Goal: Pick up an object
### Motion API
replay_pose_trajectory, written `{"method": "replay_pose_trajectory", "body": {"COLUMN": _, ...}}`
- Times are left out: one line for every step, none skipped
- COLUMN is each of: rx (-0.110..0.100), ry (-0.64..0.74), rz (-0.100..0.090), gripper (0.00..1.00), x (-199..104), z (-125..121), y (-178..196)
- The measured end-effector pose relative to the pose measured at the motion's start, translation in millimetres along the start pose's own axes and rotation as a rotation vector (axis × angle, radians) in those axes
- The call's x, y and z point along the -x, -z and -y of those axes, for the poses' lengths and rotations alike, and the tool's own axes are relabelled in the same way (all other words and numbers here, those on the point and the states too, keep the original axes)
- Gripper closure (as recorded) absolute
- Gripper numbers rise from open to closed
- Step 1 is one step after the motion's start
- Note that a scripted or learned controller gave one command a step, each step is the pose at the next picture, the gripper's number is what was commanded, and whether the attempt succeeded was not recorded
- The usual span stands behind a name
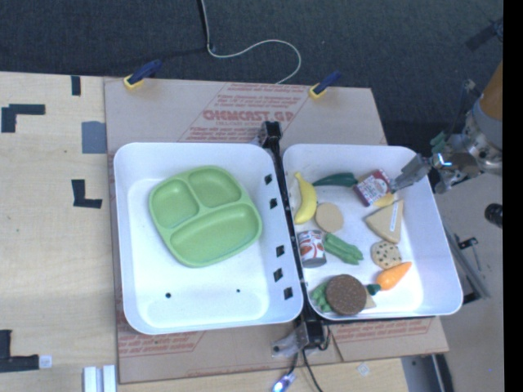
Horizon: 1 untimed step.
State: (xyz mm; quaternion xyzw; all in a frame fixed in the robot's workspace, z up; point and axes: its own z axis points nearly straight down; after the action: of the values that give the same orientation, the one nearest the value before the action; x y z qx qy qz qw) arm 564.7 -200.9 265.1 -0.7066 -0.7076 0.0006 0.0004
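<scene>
The right bin (433,243) holds several toy foods: a yellow banana (305,198), a dark green pepper (335,180), a red packet (372,188), a cheese wedge (386,219), a tan round biscuit (330,217), a small can (311,247), a green pickle (343,250), a speckled cracker (385,255), an orange carrot (394,275) and a burger (346,294). My gripper (425,176) hangs over that bin's upper right rim, just right of the red packet. It is open, with nothing between its fingers (407,174).
In the left bin (131,219) lies a green divided plate (206,215). A black divider (282,219) runs between the bins. Both bins rest on cardboard (237,113) held by clamps. A white cable (245,51) loops behind.
</scene>
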Motion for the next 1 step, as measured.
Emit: {"method": "replay_pose_trajectory", "body": {"rx": -0.005, "ry": -0.003, "rz": -0.002, "gripper": 0.0, "x": 5.1, "z": 60.7, "y": -57.8}}
